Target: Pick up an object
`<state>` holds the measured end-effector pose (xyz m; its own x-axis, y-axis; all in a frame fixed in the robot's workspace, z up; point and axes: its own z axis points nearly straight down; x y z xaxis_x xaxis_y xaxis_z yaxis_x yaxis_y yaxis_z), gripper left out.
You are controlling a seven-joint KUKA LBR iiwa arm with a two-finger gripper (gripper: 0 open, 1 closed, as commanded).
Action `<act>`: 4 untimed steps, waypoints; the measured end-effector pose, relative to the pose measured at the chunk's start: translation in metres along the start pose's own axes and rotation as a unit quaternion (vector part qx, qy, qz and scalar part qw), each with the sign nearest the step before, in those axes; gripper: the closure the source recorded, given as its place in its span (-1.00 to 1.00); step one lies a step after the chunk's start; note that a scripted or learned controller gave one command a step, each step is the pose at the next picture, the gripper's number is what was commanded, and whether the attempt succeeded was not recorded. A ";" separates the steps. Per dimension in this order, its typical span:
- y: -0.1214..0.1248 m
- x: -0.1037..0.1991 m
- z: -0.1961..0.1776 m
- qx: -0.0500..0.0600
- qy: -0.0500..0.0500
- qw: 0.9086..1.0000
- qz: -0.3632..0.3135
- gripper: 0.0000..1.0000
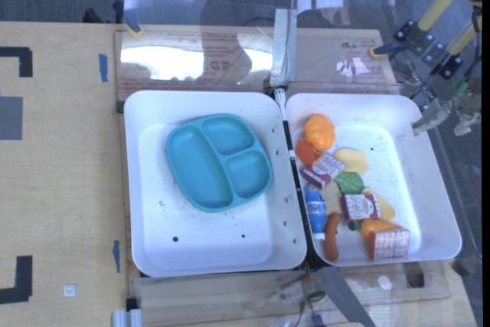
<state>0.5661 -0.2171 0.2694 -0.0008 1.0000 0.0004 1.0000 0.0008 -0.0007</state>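
Hanging beyond right bin (429,165): pincer (442,117)

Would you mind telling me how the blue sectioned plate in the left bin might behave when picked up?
The blue plate looks like rigid moulded plastic, so probably stiff and light. It lies flat and wide in the left bin, so it likely won't roll, though its smooth rim may slip.

Bright, even light over my bench, with strong glare behind the bins.

The clear panels (200,50) just behind the left bin (145,188) throw back white reflections, washing out what lies under them. Shadows are soft and short inside that bin, beside the blue tray (220,161). To its right, the heaped small items look slightly soft, perhaps from low resolution.
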 end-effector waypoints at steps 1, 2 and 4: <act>0.032 0.060 -0.048 -0.004 0.000 0.999 0.050 -1.00; 0.032 0.120 0.063 0.005 0.001 0.992 0.125 -1.00; 0.015 0.053 0.183 -0.001 -0.001 0.991 0.135 -1.00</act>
<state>0.5809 -0.1636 0.0867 0.2675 0.9636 -0.0021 0.9636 -0.2674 0.0018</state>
